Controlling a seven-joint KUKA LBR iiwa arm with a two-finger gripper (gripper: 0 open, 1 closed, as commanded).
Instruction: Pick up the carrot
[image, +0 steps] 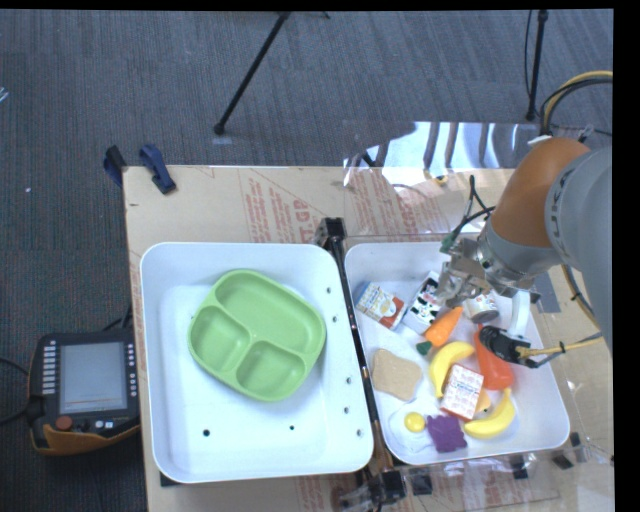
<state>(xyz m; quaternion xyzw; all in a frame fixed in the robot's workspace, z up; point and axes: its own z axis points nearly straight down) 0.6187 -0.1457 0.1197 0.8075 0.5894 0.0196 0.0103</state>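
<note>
Arm: a grey KUKA arm with an orange band is seen reaching in from the right, over the right bin (555, 425).
Gripper: the gripper (462, 298) is positioned low at the bin's upper middle, directly above the carrot's upper end.
Fingers: how far the fingers are spread cannot be told; they are hidden in the clutter of the wrist, and nothing is seen held between them.
Carrot: the carrot (443, 328) is shown lying at a slant in the right bin, orange tip up toward the gripper, green stalk end down-left, just beside a banana (448, 364).
Right bin: a slice of toast (396, 374), a fried egg (414, 421), a purple item (445, 432), a small red-and-white carton (462, 390) and a second banana (492, 419) are gathered near the front; a small printed box (379, 304) is set near the left wall.
Left bin: a green divided plate (257, 334) is placed in the left bin (170, 420), well apart from the carrot.
Surface: both bins are carried side by side on a cardboard-topped surface (240, 200).
</note>
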